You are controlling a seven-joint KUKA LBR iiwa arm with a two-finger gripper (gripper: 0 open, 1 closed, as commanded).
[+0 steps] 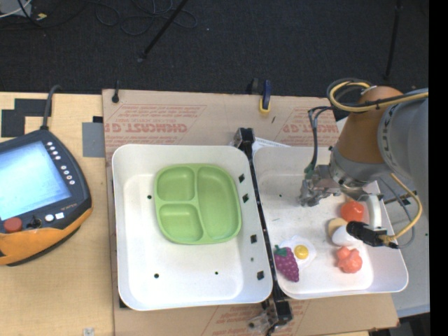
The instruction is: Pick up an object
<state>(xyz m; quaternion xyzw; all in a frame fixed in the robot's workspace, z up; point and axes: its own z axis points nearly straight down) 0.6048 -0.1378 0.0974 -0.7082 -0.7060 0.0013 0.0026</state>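
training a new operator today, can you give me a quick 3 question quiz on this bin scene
1. True or false: the green divided plate lies in the left bin.
2. Which item lies nearest the divider between the bins: A) purple grapes, B) red tomato, C) orange-red fruit?
3. Fill in: the gripper hangs over the ____ bin.

Key
1. True. The plate sits in the left bin; the toy foods are all in the right bin.
2. A. The grapes lie beside the fried egg, close to the divider.
3. Right, over its upper part, above the food pieces.
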